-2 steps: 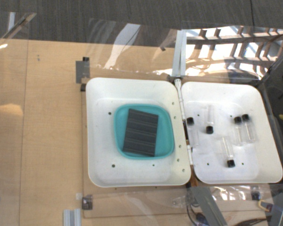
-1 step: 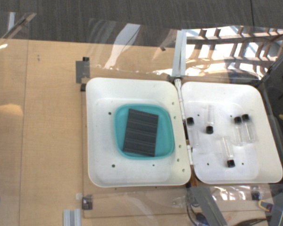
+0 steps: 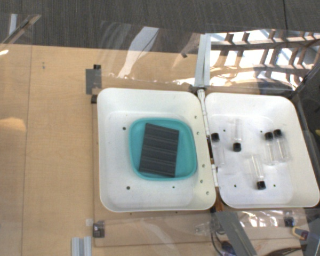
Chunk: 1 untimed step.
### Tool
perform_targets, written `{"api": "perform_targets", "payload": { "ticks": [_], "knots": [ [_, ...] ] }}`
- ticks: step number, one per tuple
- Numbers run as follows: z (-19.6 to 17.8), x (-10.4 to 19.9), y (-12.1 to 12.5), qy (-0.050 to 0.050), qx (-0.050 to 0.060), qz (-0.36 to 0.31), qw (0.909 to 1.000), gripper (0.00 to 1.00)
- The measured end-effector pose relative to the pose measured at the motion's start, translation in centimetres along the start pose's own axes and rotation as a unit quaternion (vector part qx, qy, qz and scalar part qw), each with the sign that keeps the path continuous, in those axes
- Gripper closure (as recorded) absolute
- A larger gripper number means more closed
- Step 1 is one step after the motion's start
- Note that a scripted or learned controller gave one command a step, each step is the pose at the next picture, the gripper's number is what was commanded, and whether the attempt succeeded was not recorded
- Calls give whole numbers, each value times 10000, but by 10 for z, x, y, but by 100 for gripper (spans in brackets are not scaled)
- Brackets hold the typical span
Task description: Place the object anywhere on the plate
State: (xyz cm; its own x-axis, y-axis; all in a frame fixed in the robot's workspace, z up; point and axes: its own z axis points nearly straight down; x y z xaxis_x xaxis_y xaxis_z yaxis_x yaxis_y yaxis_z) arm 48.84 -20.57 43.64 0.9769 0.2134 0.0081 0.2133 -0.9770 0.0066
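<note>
Dark ribbed block (image 3: 160,151) lies on teal plate (image 3: 188,159) (left bin (image 3: 112,143)).

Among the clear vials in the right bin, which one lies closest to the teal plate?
The vial along the right bin's left edge, black cap uppermost; the others lie farther right.

matt ribbed dark block (image 3: 159,150) on glossy teal plastic plate (image 3: 188,156); smooth white bins (image 3: 112,143); pale wood bench (image 3: 42,143)

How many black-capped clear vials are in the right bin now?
5, maybe more; they are hard to see. One by the left wall, one beside it, two near the right side, one at the front.
</note>
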Motion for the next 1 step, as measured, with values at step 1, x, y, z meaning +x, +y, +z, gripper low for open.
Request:
{"api": "perform_targets", "payload": {
  "ticks": [1],
  "knots": [
    [0,0,0,0,0,0,10000,0]
  ]
}}
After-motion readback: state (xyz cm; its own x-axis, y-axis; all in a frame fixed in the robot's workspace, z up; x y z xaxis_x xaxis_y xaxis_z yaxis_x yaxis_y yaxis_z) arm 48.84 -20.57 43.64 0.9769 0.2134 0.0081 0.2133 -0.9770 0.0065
